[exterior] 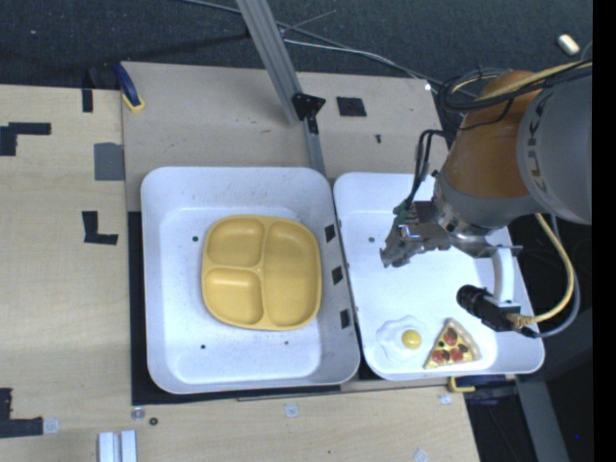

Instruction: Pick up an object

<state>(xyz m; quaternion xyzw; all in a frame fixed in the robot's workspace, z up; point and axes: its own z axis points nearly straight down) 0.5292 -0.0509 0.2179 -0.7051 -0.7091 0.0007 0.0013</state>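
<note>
A: Where do we see the tool (pixel 397 250)?

B: It hangs over the right bin (pixel 361 210), in that bin's upper half, at the end of the grey arm (pixel 500 176) with its orange band. We cannot tell how it is set; it reads as one dark cluster from here.

A: And the things to pick up?

B: Below the tool, near the bin's lower edge, we see a toy fried egg (pixel 400 336). Just beside it, farther toward the arm's side, lies a toy pizza slice (pixel 452 344). Both lie apart from the tool.

A: The other bin?

B: The left bin (pixel 164 258) lies across from the tool, away from the arm. We see a yellow divided plate (pixel 261 271) lying flat in it.
</note>
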